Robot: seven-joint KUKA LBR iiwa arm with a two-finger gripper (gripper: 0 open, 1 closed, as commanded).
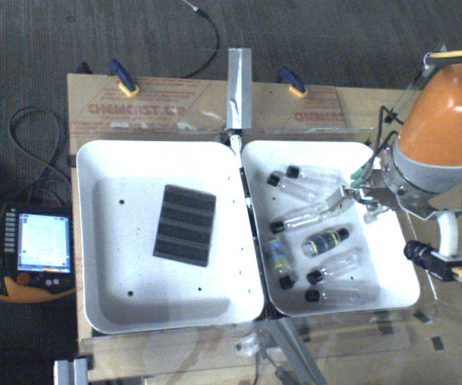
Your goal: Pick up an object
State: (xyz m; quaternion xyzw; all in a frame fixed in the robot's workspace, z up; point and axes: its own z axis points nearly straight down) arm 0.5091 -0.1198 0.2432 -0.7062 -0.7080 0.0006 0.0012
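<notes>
The right bin (391, 291) holds several clear vials with black caps. One vial (299, 175) lies near the bin's back and another (303, 217) lies across the middle. A dark bottle with a yellow label (326, 241) rests below that. More vials (337, 265) (327, 296) lie near the front wall, and a bluish vial (277, 257) lies by the left wall. My gripper (350, 193) hangs low over the right bin's right half, just right of the middle vial's far end. The orange band (438, 123) of the arm sits above it.
A black ribbed rectangular pad (185, 224) lies flat in the middle of the left bin (103, 295). A metal divider post (238, 95) stands behind the seam between the bins. A handheld pendant with a lit screen (38, 247) lies left of the bench.
</notes>
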